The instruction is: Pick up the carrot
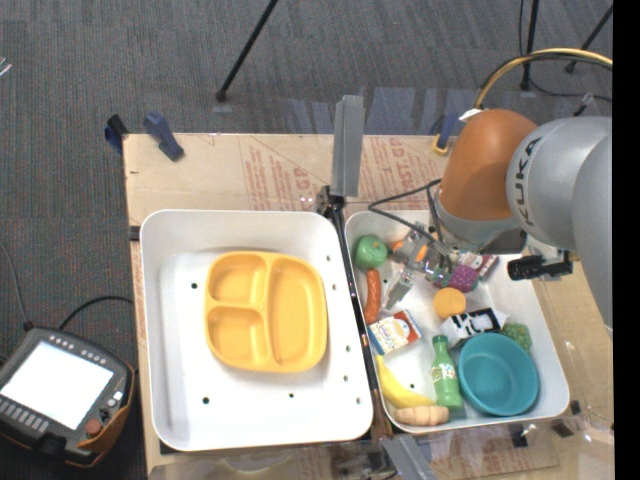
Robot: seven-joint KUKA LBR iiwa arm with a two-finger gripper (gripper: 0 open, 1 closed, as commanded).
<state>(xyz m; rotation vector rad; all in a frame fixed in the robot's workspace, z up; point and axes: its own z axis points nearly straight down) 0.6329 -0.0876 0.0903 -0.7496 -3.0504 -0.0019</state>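
Bright, even light – soft shadows (slight blur)

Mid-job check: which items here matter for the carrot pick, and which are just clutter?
Job items:
carrot, against the right bin's left wall
gripper, just right of it
right bin

Clutter:
green apple
orange ball
green bottle
banana
teal bowl
small carton
yellow divided plate in the left bin

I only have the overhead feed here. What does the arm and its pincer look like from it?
The arm is smooth grey with black "KUKA" lettering near the wrist and a rounded orange band above it. A yellow cable arcs over the top, and thin dark cables run by the wrist. The pincer is a small metallic piece with touches of orange, above the right bin.
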